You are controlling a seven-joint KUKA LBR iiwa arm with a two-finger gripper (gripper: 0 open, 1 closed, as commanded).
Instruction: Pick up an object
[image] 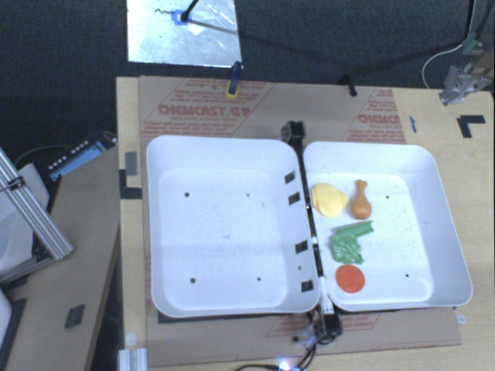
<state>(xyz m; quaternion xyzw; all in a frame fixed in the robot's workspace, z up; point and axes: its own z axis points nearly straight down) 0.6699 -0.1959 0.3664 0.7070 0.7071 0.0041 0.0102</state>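
**Four small things in the right-hand bin, gripper well off in the upper right corner**

Nearest me, at the bottom middle of the frame, a black fitting with loose wires (323, 329) sits at the near end of the seam where the two bins meet. Just above it the right bin (445, 207) holds everything there is to pick, all bunched in its left half. A flat red disc (350, 279) lies lowest. A crumpled green piece (351, 240) lies just above it, close to it. Above that sit a yellow lump (329, 200), close against the bin's left wall, and just beside it on the right an orange-brown drumstick shape (360, 199) with its narrow end pointing up the frame.

The left bin (224, 230) shows a bare white floor with a few dark dots. Small black clips (294, 199) run down the seam between the bins.

The gripper (462, 86) hangs at the upper right edge of the frame, over the bench and well apart from all four objects. It holds nothing that I can see. Whether it is apart or together I cannot tell from here.

Both bins rest on a brown board (205, 108) with red lettering. A shiny sheet (183, 20) lies on the dark floor at the upper left.
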